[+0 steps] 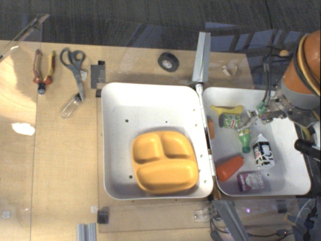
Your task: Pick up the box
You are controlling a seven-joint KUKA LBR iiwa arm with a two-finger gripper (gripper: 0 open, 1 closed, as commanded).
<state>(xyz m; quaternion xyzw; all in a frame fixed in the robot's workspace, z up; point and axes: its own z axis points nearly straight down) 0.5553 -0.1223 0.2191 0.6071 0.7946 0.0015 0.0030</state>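
Clutter fills the right-hand shallow white bin (301, 187), and the task's thing sits among it: a small white carton-like box with dark printing (263, 153), tilted, lying in the middle of that bin. Just beside it to the left stands a slim green bottle (245, 142); below it lie a purple foil pouch (250, 181) and an orange-red tapered plastic piece (229, 167), both near but apart from the box. A green-labelled can (231, 120) rests on a yellow curved object (226, 109) toward the far wall.

The gripper (263, 112) hangs above the bin's upper right part, over and beyond the box; its tips blur into cables there, so whether it is spread or closed I cannot tell, and nothing is visibly held.

To do this well, I would judge the arm should come down squarely over the box and close across its narrow width, aligned with the tilt, keeping clear of the bottle. Open floor lies to the box's right, toward the bin's right wall, which probably offers the safer side for a finger. The left-hand white bin (120, 99) holds a yellow divided plastic tray (164, 161).
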